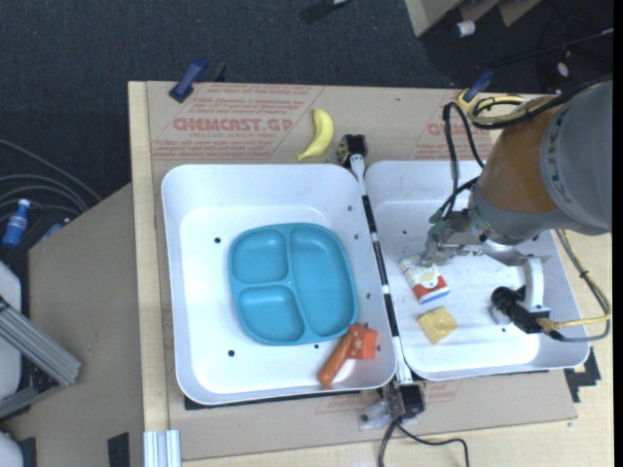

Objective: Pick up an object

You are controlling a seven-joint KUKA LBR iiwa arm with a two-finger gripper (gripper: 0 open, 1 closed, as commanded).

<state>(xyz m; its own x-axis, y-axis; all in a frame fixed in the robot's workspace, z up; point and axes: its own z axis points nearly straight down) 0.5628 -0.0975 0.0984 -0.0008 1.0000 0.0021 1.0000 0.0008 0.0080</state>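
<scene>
Two bins: shallow, white, side by side on the bench point(146, 261); left bin point(185, 202), right bin point(487, 358).
Left bin contents: a blue divided plate point(292, 282) near its middle; an orange carrot-shaped item point(347, 354) at the near right corner, just beside the plate's edge.
Right bin contents: a small red-and-white carton point(428, 284) toward the left wall; a tan square block point(438, 324) just nearer the near edge, close to the carton but apart from it.
Arm: grey with an orange band point(516, 168), reaching in over the right bin's far right portion.
Pincer point(436, 253): low over the right bin, directly above the far end of the carton; contact cannot be told.
Pincer state: cannot tell how far open it is, nor whether it has hold of anything.
Bench, far edge: a yellow banana point(317, 134) lies on the board just beyond the left bin's far right corner; a blue clip point(189, 80) sits at the far left corner.
</scene>
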